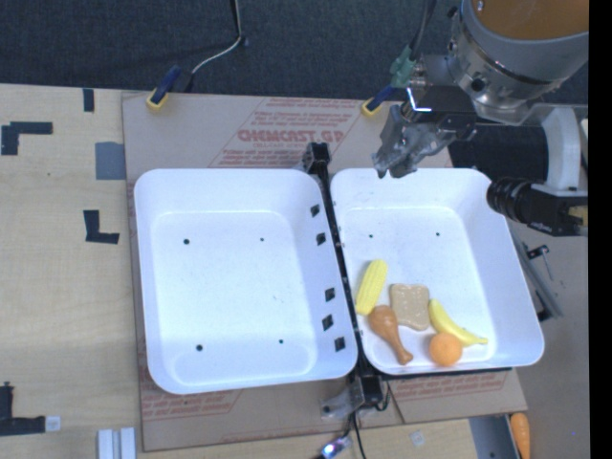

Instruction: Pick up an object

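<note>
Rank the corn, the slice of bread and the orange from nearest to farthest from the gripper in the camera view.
From the gripper, above the right bin's far rim:
1. Corn, by the divider.
2. Slice of bread, mid-cluster.
3. Orange, by the near rim.

Your right bin (pixel 497 220) is open across its far half; its near half is crowded by the corn (pixel 372 286), drumstick (pixel 391 332), bread (pixel 411 305), banana (pixel 452 324) and orange (pixel 445 350), packed close together. The left bin (pixel 167 199) gives you free floor throughout. Between them runs a black divider (pixel 328 256).
</note>
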